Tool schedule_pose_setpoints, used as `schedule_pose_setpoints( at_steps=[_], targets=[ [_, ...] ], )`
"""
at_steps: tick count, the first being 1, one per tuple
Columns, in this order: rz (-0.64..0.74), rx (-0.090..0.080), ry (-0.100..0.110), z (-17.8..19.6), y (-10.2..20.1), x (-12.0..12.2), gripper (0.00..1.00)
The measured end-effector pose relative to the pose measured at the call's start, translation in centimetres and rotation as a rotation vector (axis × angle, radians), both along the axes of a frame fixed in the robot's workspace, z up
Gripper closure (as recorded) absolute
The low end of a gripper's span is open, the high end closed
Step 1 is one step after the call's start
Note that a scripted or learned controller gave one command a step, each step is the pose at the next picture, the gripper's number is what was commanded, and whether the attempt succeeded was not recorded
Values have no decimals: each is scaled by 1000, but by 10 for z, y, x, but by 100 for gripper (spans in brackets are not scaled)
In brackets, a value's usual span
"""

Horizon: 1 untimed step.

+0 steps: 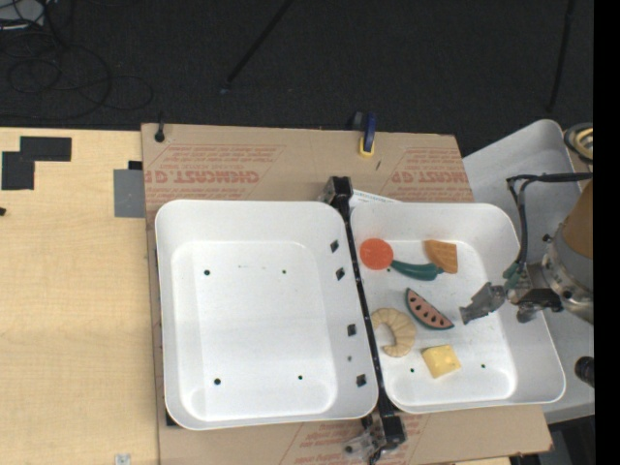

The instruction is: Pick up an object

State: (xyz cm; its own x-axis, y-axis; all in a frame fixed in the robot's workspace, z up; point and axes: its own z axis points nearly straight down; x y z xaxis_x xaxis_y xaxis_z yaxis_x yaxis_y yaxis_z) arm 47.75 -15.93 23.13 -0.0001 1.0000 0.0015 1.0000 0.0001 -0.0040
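Observation:
The right bin [528, 381] holds several small toy foods. A red disc [377, 253] lies at its upper left, with a green curved piece [422, 270] and an orange wedge [442, 255] beside it. A watermelon slice [428, 310] sits near the middle, a beige croissant shape [394, 331] by the left wall, and a yellow cube [441, 360] toward the front. My gripper [487, 300] hangs low over the bin's right half, just right of the watermelon slice, and I see nothing held in it.
The left bin [184, 260] stands beside the right one, joined by a black divider clamp [351, 289]. Both rest on cardboard [242, 163] on the wooden bench. The arm [572, 260] comes in over the right bin's right rim.

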Motion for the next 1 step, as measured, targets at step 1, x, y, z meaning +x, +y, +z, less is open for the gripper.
schedule_pose_setpoints(
  at_steps=[1],
  targets=[
    [0,-9,-20,170,-42,-1,0]
  ],
)
